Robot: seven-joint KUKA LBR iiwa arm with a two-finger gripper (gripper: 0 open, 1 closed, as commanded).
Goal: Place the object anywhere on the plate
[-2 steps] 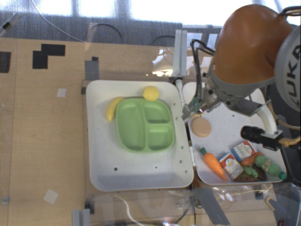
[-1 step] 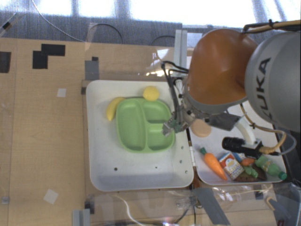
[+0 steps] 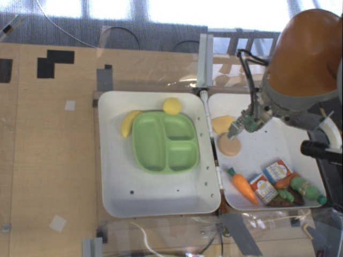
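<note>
bench bins | plate (image 3: 163, 142) left bin | hand (image 3: 236, 130) above right bin

Green plate (image 3: 163, 142) in white bin (image 3: 115, 159); yellow banana (image 3: 127, 123) and yellow lemon (image 3: 172, 106) at plate's rim; orange carrot (image 3: 244, 187) right of plate.

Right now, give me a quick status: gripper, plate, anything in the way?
Gripper low in right bin, over tan disc. Plate in left bin, compartments bare. Banana and yellow ball at plate's edge.
</note>
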